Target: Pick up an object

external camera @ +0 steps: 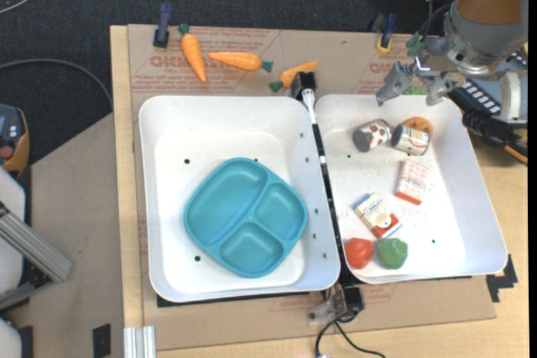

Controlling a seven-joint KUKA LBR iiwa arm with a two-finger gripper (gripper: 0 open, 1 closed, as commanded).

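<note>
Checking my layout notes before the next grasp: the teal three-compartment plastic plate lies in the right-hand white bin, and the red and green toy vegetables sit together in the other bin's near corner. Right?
Not quite. The camera view shows the teal three-compartment plastic plate in the left-hand white bin, not the right. The red toy vegetable and green toy vegetable sit together in the right-hand white bin's near corner.

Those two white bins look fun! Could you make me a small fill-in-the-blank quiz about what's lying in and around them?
1. The blue divided plate lies in the ____ bin.
2. Beyond the bins, on the cardboard, lie ____ orange carrots.
3. Beside the red tomato in the right bin sits a ____ vegetable.
4. The gripper hangs over the ____ bin's far edge.

Missing words: left; three; green; right
</note>
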